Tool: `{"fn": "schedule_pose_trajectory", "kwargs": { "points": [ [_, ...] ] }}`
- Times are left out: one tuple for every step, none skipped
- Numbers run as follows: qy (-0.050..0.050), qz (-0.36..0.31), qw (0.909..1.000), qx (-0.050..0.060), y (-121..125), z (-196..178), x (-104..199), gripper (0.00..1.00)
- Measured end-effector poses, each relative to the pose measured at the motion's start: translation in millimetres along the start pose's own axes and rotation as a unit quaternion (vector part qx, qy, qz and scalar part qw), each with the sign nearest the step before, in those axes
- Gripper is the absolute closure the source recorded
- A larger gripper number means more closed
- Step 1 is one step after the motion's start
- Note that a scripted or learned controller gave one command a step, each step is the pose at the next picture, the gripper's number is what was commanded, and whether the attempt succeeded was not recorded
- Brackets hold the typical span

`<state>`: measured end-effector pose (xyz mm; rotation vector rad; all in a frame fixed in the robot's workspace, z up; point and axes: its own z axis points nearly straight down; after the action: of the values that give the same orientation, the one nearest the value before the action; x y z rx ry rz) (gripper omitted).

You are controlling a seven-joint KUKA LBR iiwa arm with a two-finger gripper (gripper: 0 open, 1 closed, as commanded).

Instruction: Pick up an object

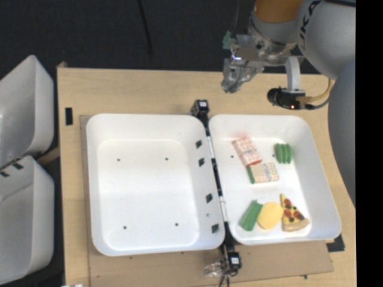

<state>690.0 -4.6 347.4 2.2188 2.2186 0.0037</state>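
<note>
Arm: reached in from the right, grey with an orange band, poised high over the worktop's point(149, 91) far edge.
Claw point(234, 82): hung above bare worktop, just beyond the right bin's point(317, 154) far rim, well apart from every object; grasped nothing visible; released or clenched could not be told from this slant.
Right bin: held all the candidates, in two loose groups.
Far group: pink packet point(246, 150) lying flat near the middle; patterned packet point(264, 173) touching or just beside its near end; green piece point(283, 153) alone near the right wall.
Near group: green block point(251, 215) tilted, touching yellow round point(270, 216); pizza slice point(292, 214) just beside the round on its right.
Left bin point(143, 184): bare white floor with small dark dots.
Step in hand: judged as approach, descent not yet made.
Best target: probably the green piece by the right wall, since clear space lay on every side for the fingers.
Second choice: green block, though the yellow round pressed against one flank.
Poorer choices: the two flat packets, likely too low and too close together for a clean pinch.
Method: best brought over the chosen piece first, then lowered straight, fingers set across the narrow width.
Risk: nudging a neighbour, or closing on the bin floor.
</note>
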Motion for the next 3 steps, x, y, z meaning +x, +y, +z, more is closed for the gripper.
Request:
{"fn": "schedule_pose_trajectory", "kwargs": {
  "points": [
    [0.000, 0.000, 1.0000, 0.000, 0, -22, -17, 1.00],
    [-0.001, 0.001, 1.0000, 0.000, 0, -47, -50, 1.00],
    [0.001, -0.002, 1.0000, 0.006, -34, 38, -8, 1.00]
  ]
}}
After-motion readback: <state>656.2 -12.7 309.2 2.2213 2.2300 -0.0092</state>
